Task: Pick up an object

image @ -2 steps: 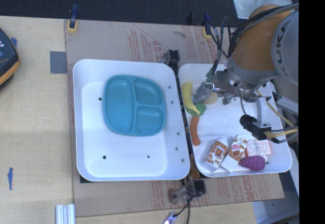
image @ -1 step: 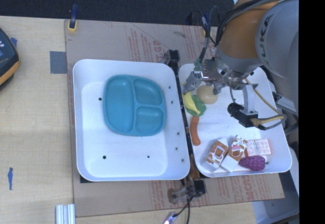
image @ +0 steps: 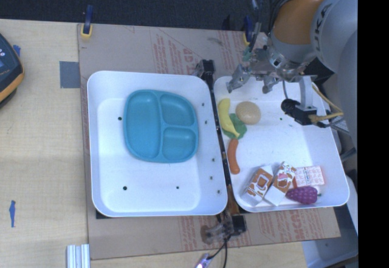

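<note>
The right bin (image: 316,139) holds several small items: a yellow banana (image: 225,116), a green piece (image: 238,128) beside it, a tan round potato-like object (image: 248,112), an orange carrot or sausage (image: 233,155), small printed cartons (image: 273,182) and a purple grape bunch (image: 302,194). My gripper (image: 253,81) hangs over the bin's far left corner, just above the tan object, with its two fingers spread apart and nothing between them.
The left bin (image: 106,188) carries a blue divided plate (image: 161,125). A black clip (image: 206,67) sits at the far junction of the bins. A dark cable piece (image: 299,110) hangs from the arm over the right bin. A yellow-black device (image: 7,72) lies at far left.
</note>
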Robot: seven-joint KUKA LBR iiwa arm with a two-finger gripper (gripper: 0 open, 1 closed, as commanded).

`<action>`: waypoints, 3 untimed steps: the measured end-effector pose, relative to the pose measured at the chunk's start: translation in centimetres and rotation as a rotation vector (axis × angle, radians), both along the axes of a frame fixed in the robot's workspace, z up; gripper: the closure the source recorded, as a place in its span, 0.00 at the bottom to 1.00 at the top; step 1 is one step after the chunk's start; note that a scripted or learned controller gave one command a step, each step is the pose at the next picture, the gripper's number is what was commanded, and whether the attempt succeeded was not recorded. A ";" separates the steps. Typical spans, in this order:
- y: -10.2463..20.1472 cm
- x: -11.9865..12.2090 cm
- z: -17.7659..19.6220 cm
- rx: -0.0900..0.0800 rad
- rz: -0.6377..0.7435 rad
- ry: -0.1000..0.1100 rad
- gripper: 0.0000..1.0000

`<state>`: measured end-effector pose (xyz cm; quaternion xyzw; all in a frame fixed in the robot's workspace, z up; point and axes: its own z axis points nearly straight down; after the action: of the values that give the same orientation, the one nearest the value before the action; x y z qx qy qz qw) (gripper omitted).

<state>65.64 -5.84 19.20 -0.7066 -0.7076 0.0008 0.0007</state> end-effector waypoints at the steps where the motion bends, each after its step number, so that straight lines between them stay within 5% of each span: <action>1: -4.5 -1.4 -5.9 -0.002 0.002 0.004 0.00; 2: -3.8 0.0 -9.8 -0.006 0.002 0.002 0.00; 3: -4.4 0.0 -10.0 -0.002 0.003 0.001 0.00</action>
<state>65.62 -10.22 9.23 -0.7054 -0.7088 0.0021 0.0004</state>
